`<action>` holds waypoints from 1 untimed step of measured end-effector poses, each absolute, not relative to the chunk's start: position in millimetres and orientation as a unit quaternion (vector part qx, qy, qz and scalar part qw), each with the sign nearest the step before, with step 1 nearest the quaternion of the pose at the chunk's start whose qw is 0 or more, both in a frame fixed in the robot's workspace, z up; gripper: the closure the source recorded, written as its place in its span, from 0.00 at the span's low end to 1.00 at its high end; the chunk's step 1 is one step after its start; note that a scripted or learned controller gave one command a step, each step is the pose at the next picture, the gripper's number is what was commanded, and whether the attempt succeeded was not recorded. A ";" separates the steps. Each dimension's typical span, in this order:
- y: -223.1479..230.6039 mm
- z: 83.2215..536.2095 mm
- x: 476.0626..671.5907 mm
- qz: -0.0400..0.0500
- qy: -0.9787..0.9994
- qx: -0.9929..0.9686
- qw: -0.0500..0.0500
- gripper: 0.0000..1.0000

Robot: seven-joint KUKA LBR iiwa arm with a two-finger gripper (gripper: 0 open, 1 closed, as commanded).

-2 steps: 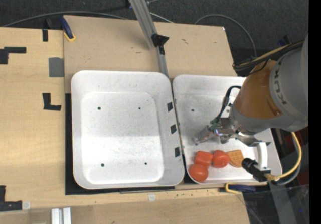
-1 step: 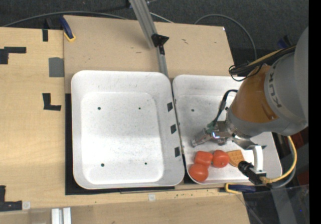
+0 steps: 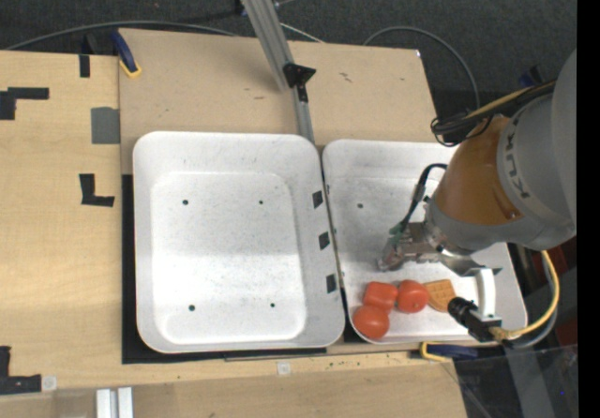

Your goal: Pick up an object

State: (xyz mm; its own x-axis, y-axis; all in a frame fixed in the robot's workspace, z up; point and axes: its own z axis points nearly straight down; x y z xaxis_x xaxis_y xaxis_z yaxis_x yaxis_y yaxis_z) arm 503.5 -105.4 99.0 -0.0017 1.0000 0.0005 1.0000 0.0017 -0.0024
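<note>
The gripper [image 3: 405, 252], finger state impossible to tell, hangs in the right bin [image 3: 375, 172] just above the red objects [image 3: 384, 299] at its front edge; approach step, needing descent onto one.

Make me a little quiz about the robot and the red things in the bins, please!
1. True or false: the red objects lie in the left bin.
2. Which corner of the right bin holds the red objects? A) far left B) near left C) far right
3. Fill in: a flat tan piece lies just to the ____ of the red objects in the camera view.

Key
1. False. They lie in the right bin.
2. B. They sit near the front edge, on the side next to the left bin, with the gripper just above them in the picture.
3. Right.
</note>
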 end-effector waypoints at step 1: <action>-112.9 146.6 509.7 -0.001 -0.707 -0.707 -0.001 1.00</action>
State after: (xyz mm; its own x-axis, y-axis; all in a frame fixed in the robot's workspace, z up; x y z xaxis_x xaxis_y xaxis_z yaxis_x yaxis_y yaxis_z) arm 509.7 -112.9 146.6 -0.0004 1.0000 -0.0009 1.0000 0.0004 0.0029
